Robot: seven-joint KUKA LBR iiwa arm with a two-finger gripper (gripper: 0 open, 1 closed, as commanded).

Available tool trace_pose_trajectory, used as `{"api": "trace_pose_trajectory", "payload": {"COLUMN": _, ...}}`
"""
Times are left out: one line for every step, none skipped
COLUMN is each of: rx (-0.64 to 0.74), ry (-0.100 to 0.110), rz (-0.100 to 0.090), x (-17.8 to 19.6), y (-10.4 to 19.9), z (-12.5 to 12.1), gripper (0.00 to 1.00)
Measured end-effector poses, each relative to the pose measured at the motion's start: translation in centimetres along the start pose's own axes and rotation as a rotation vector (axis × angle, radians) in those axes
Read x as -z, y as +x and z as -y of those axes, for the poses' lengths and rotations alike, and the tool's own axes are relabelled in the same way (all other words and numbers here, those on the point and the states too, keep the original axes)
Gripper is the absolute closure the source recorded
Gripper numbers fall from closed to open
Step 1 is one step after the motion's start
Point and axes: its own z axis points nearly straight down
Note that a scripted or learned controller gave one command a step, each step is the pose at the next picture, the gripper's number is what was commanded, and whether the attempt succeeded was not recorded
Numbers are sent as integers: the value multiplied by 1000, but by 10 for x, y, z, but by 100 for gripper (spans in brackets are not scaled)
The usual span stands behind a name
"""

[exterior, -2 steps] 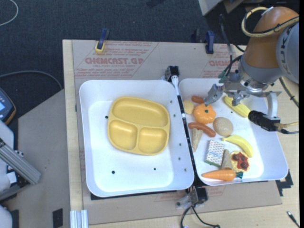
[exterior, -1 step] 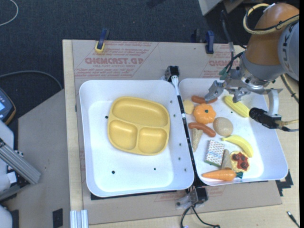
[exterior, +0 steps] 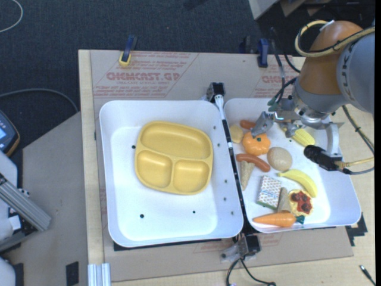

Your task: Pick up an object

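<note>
Overhead, the gripper (exterior: 278, 126) hangs above the far part of the right bin (exterior: 340, 202), with the arm's orange band just to its right. Whether it is open or closed cannot be told from this angle. An orange pumpkin (exterior: 256, 143) lies just left of the gripper and a little nearer. A pale egg (exterior: 280, 158) lies on the gripper's near side, beside the pumpkin. A yellow piece (exterior: 303, 137) sits just right of the gripper. A sausage (exterior: 252, 161) lies against the pumpkin's near side. Toward the bin's near edge lie a banana (exterior: 300, 182), a cracker (exterior: 269, 190) and a carrot (exterior: 275, 220), all apart from the gripper.

The left bin (exterior: 110, 159) bears a yellow tray (exterior: 172, 157) with three compartments, well apart from the gripper. Both bins rest on a brown sheet (exterior: 90, 159) with red lettering, held at its far edge by two clamps (exterior: 126, 52). Dark carpet (exterior: 59, 22) lies beyond the bench on the far and left sides.
</note>
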Motion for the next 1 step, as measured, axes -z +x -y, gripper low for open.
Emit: {"api": "trace_pose_trajectory", "payload": {"rx": 1, "ry": -1, "rz": 0, "x": -52, "y": 1, "z": 0, "gripper": 0}}
